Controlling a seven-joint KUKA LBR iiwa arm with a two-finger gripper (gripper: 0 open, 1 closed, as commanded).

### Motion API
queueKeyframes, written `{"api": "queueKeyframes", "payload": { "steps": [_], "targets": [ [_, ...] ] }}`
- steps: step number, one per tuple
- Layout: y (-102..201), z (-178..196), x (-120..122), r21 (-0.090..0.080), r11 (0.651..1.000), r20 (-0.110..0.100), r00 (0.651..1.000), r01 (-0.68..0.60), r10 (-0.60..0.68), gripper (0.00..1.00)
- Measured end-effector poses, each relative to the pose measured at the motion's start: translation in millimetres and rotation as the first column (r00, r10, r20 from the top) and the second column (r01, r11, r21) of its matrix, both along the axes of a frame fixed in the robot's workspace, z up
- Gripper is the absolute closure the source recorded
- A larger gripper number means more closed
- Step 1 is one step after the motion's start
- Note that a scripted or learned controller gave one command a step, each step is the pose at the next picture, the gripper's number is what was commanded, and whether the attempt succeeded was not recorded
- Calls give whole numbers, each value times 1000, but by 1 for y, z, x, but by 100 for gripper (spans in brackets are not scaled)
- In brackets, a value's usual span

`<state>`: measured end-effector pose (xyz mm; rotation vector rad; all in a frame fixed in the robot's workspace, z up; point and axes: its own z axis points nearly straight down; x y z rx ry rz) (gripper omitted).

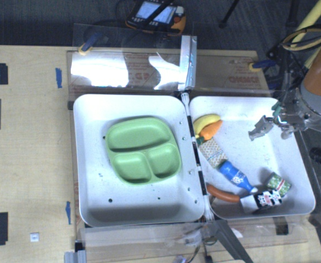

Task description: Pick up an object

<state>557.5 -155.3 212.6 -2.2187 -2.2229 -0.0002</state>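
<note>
Objects [234,171] heaped along right bin [292,163] left and front edge — banana, carrot, blue bottle, sausage. Gripper [267,126] above bare floor, apparently spread, grasping nothing. Risk — closing on air, or nudging tight-packed neighbours.

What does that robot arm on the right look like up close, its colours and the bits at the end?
The arm is grey, with an orange band above the wrist. At its tip sits a small grey metal gripper with a touch of teal near its base. Yellow and black cables loop behind it. It is too blurred to show any markings.
</note>
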Motion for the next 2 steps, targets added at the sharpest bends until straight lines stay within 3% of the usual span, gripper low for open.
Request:
{"api": "queueKeyframes", "payload": {
  "steps": [1,2],
  "targets": [
    [34,-79,-73,0,988,0,988,-152,152,0],
    [57,-125,-51,-2,936,4,936,-352,352,0]
  ]
}}
